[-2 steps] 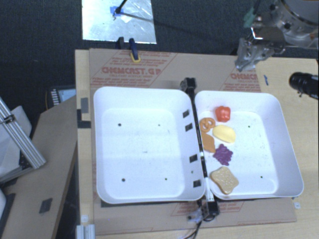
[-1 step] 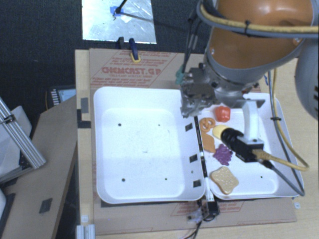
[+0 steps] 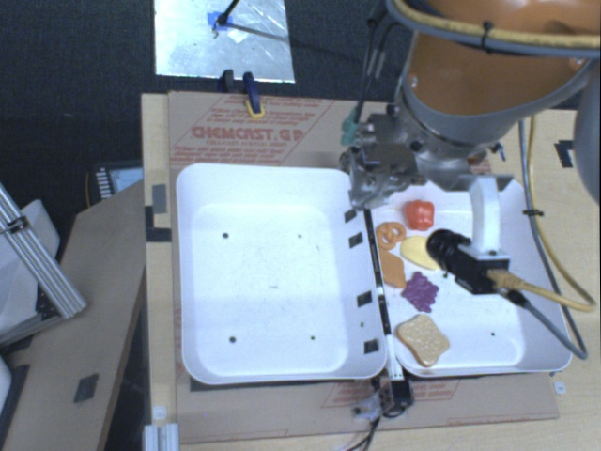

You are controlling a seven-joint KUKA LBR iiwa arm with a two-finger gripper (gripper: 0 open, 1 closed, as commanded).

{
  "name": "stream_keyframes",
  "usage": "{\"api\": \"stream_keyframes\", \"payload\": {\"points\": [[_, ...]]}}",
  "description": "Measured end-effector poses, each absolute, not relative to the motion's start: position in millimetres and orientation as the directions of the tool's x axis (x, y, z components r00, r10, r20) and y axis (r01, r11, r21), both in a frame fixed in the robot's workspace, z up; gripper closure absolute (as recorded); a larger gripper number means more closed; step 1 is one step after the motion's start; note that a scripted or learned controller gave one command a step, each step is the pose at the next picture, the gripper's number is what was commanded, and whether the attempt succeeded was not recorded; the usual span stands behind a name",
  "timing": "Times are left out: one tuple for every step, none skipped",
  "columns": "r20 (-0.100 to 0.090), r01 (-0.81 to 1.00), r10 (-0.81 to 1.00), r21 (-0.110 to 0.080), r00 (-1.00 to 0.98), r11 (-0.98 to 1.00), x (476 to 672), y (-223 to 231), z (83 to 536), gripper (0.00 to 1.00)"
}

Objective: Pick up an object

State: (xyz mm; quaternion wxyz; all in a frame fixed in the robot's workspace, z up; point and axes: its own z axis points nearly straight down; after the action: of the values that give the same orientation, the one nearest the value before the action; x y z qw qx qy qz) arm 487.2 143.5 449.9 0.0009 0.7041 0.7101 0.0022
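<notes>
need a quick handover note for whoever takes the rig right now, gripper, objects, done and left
Gripper: low over the top-left corner of the right bin; whether it is open or shut is not visible.
Objects: all in the right bin, near the divider: red piece, pretzel, yellow piece, orange piece, purple grapes, toast slice.
Done: nothing seen lifted.
Left: grasp one object and raise it.

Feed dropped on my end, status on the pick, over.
Gripper low at right bin's left edge, nothing seen held. Toy foods loose in bin: pretzel, red piece, purple grapes, bread slice. Left bin alongside.
</notes>
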Motion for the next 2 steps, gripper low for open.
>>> {"api": "stream_keyframes", "payload": {"points": [[0.001,1.0,1.0,0.006,-0.007,0.007,560.0,181,471,1.0],[0.006,1.0,1.0,0.008,-0.01,0.01,535.0,238,539,1.0]]}}
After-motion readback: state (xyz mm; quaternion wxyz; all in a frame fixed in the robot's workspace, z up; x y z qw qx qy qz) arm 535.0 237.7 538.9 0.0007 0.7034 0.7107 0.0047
